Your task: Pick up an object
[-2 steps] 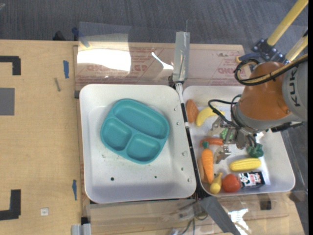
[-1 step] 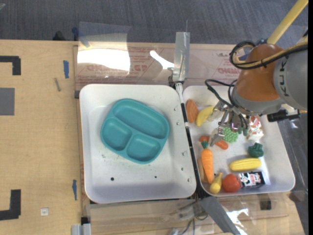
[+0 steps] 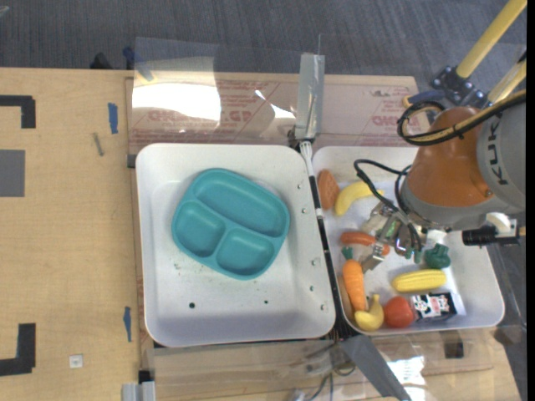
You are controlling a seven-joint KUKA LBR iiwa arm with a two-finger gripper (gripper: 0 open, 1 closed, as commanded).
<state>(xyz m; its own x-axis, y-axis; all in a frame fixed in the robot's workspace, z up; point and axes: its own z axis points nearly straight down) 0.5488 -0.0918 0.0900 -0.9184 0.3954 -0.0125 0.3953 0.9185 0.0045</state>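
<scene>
Overhead slanted view of the bench (image 3: 58,224) with two shallow white bins side by side. The left bin (image 3: 159,307) holds a teal divided plate (image 3: 231,222) with three compartments, lying flat near the bin's middle. The right bin (image 3: 489,299) holds a scatter of toy foods: an orange piece (image 3: 328,190) at the upper left beside the dividing wall, a yellow banana (image 3: 355,195) just right of it, a red-orange piece (image 3: 360,238) below these, a carrot (image 3: 354,285) pointing along the left wall, a small yellow item (image 3: 369,314) touching the carrot's lower end, a red tomato-like item (image 3: 399,312) beside that, a yellow corn cob (image 3: 419,281) lying crosswise, a green item (image 3: 436,257) just above the cob, and a black-and-white packet (image 3: 436,305) at the lower right. The arm (image 3: 456,170), grey with an orange band, enters from the right and reaches down over the middle of the right bin. The hand (image 3: 393,236) sits low among the objects, just right of the red-orange piece, above the carrot's upper end and left of the green item; the corn cob lies just below it. Whether the hand is open or closed cannot be told, and no object is clearly seen gripped by it.
</scene>
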